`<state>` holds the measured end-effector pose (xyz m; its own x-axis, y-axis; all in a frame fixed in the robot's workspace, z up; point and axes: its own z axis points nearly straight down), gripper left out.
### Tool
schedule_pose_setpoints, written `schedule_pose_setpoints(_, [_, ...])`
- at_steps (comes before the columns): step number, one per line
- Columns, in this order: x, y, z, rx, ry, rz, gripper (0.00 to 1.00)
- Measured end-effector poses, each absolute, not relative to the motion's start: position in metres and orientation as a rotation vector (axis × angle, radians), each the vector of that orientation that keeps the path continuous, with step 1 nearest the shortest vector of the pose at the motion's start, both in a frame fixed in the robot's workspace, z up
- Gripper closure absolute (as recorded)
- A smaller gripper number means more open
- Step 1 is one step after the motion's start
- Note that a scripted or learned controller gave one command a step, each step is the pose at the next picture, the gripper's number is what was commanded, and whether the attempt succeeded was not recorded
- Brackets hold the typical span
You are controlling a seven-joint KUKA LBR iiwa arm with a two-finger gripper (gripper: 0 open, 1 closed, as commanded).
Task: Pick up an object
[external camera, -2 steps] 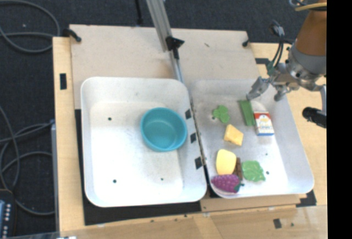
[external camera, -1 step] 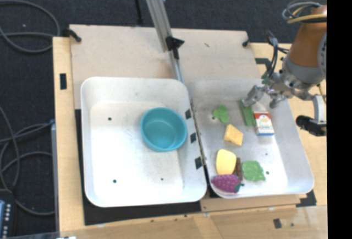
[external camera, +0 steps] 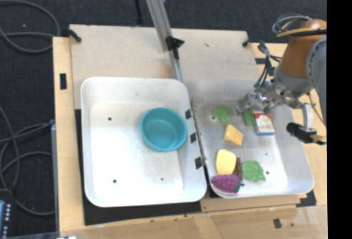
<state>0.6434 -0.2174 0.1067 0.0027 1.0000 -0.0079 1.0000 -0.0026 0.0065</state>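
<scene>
white plastic makes up both shallow bins on the tan bench (external camera: pixel 121 53). the left bin (external camera: pixel 104 177) fills the lower left middle of the frame and holds a teal bowl (external camera: pixel 163 129), upright, near its right side. the right bin (external camera: pixel 291 172) sits just beside it in the lower right of the frame.

the arm (external camera: pixel 300 59), grey with an orange band, comes in from the upper right edge and ends at the gripper (external camera: pixel 254 104) over the upper part of the right bin. whether the hand is released or clenched cannot be told from this angle, and nothing is clearly seen in its grasp.

just beside the gripper, toward the lower right, lies a small white and red box (external camera: pixel 264 124), with a thin green piece (external camera: pixel 249 118) touching its left side. left of these lies a green leafy toy (external camera: pixel 221 115). a yellow wedge (external camera: pixel 233 135) sits near the middle of the bin. along the lower edge of the bin a yellow block (external camera: pixel 225 162) touches a purple bunch of grapes (external camera: pixel 226 182), and a green lump (external camera: pixel 253 170) lies just to their right.

a metal pole (external camera: pixel 157 6) rises from the bench toward the top of the frame.
</scene>
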Motion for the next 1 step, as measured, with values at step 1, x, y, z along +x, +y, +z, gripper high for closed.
schedule_pose_setpoints(1, [0.6453, -0.2181, 0.1223, 2.213, 2.209, 0.004, 1.0])
